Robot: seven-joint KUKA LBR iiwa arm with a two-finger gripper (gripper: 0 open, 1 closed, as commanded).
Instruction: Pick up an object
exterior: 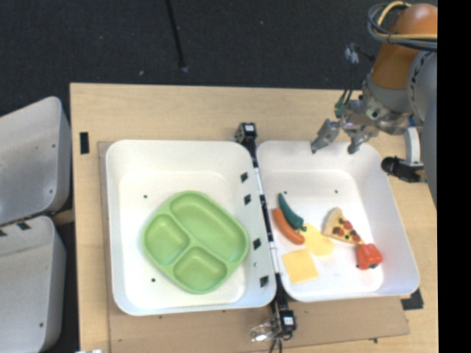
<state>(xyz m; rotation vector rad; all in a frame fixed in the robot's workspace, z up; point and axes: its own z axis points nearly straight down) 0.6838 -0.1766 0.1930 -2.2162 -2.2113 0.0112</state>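
Yellow cheese slices (300, 265), a pizza slice (341, 226) and a red piece (369, 256) lie low in the right bin (383, 197), while the open, empty end effector (337, 140) hovers at the bin's upper rim.

You see two white bins; the left bin (118, 219) and the right bin (390, 219) look like smooth, hard plastic with a soft shine. The green plate (195, 241) looks like smooth plastic too, a bit dull. The toy food looks like plastic: the orange hot dog (288, 226), the yellow cheese square (299, 265), the pizza slice (341, 226) and the red piece (369, 256). The bench (184, 112) looks like light wood, flat and matt. The gripper (338, 140) looks like grey metal. The orange band (405, 43) on the arm is glossy. The floor (110, 28) looks dark and rough, like carpet.
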